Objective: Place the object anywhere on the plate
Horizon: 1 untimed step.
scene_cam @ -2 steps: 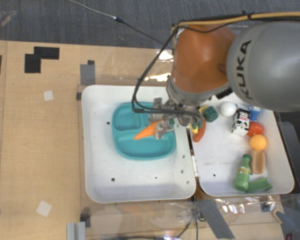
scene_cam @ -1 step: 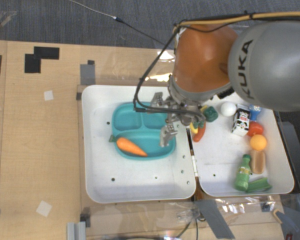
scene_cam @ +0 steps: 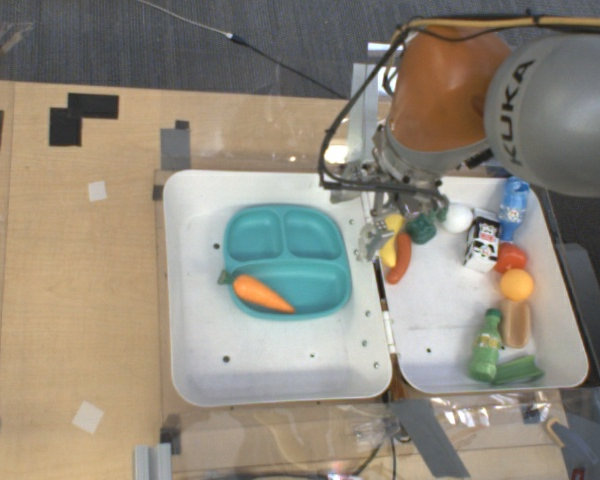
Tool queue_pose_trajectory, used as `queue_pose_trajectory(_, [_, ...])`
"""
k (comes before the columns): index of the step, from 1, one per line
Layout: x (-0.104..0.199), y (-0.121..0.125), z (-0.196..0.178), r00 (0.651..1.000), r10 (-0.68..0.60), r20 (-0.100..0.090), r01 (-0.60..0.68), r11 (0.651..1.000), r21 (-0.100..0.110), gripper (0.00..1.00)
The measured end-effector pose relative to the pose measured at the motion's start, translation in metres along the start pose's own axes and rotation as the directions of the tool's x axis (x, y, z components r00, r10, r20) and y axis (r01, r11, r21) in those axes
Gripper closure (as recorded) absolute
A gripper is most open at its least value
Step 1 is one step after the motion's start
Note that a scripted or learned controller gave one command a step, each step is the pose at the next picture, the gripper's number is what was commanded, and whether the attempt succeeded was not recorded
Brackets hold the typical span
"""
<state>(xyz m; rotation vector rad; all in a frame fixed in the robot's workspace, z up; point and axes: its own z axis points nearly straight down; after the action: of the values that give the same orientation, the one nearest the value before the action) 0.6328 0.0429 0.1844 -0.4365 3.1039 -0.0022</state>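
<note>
Overhead, the grey arm with its orange band reaches in from the right and hangs its gripper above the seam where the two white bins meet. Whether the fingers are open or closed cannot be told; their tips are lost among the toys below them.

A teal plate with three sections sits in the middle of the left bin. A carrot lies in its front section, near the front left rim, leafy end pointing left.

Just beneath the gripper, at the left edge of the right bin, a red pepper, something yellow and something green are bunched together. Along that bin's right side lie a white ball, a blue bottle, a small milk carton, a tomato, an orange and a hot dog. A green bottle and a green vegetable lie near the front right corner.
</note>
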Motion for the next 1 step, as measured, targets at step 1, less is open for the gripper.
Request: queue_pose_trajectory(1, [-0.0048, 0.0053, -0.0151, 1.000, -0.008, 0.017, 0.008, 1.000, -0.001, 1.00])
